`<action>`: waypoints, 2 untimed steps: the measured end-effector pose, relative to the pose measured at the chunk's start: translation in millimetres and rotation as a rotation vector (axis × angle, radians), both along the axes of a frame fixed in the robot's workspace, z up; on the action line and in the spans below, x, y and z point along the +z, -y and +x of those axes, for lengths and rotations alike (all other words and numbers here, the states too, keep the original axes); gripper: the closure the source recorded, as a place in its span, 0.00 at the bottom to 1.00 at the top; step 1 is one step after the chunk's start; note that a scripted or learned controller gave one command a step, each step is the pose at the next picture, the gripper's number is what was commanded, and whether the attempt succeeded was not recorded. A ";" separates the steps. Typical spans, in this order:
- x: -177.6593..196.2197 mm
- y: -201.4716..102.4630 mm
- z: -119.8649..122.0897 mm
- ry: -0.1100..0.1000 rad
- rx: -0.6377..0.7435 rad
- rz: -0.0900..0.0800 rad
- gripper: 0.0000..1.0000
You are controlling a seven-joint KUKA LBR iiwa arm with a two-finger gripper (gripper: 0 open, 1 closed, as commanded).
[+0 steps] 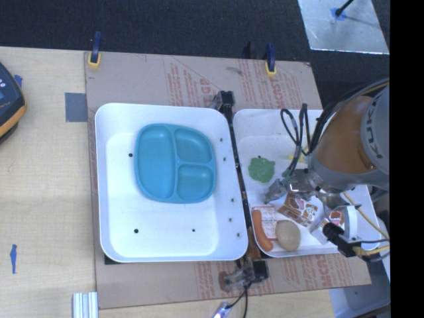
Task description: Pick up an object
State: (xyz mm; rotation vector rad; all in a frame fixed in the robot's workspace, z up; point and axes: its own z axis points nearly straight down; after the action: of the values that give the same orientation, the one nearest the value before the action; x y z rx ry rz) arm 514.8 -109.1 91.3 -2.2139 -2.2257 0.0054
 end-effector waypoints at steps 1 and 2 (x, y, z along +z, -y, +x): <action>0.5 34.8 13.7 0.002 -0.003 0.001 0.00; 0.4 74.6 1.4 0.002 -0.003 0.001 0.00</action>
State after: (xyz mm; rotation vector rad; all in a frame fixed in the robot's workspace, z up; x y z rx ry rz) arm 516.2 -183.7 91.8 -2.2177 -2.2226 0.0024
